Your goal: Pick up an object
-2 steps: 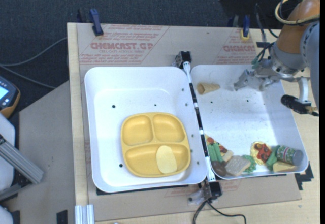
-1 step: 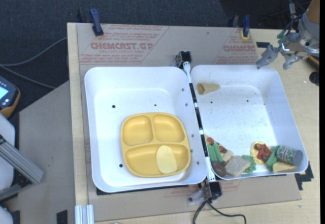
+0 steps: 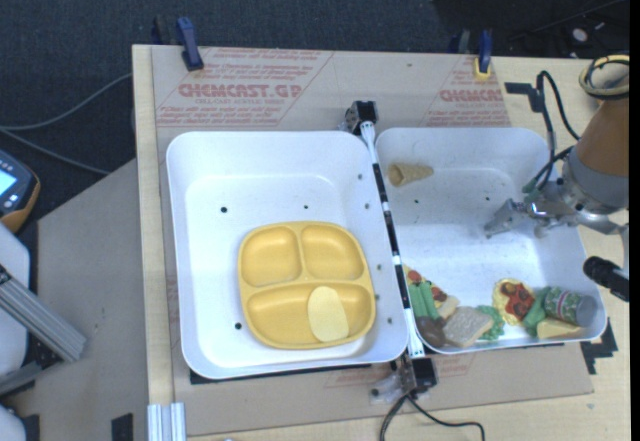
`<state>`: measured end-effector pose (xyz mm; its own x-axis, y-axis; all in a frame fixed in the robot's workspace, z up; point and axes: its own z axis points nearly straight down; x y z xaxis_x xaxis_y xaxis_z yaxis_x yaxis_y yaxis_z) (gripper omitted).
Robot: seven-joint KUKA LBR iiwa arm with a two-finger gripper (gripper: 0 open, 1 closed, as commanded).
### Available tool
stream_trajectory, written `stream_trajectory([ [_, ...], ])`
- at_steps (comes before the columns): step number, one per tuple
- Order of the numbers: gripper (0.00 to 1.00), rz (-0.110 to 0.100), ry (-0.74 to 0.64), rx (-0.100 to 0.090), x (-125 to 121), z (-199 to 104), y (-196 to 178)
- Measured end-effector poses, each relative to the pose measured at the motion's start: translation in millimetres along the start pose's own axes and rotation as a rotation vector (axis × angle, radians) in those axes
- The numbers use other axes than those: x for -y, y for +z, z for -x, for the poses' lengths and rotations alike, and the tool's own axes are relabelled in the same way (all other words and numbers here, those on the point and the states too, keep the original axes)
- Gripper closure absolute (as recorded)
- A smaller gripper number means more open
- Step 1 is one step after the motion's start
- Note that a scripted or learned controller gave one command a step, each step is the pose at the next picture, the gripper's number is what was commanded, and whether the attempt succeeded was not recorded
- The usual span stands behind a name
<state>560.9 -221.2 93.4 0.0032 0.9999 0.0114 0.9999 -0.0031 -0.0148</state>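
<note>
While the grey arm (image 3: 600, 154) w/ its orange band reached in from the right, its gripper (image 3: 505, 220) hung low over the mid part of the right bin (image 3: 455, 144), fingers (image 3: 497, 224) slightly apart, nothing between them. Toy food lay bunched along that bin's near edge: green veg (image 3: 424, 297), a grey bread slice (image 3: 466, 326), a pizza piece (image 3: 514, 297) and a green can (image 3: 562, 304), all well apart from the gripper. A small tan cone (image 3: 409, 172) sat alone near the bin's far-left corner. In the left bin (image 3: 200, 229) a yellow divided plate (image 3: 303, 281) held a pale oval disc (image 3: 327, 314) in its front compartment.
</note>
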Motion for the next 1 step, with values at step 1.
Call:
stream_trajectory([
  [1, 0.0, 0.026, -0.013, 0.012, -69.1, -77.7, -79.2],
])
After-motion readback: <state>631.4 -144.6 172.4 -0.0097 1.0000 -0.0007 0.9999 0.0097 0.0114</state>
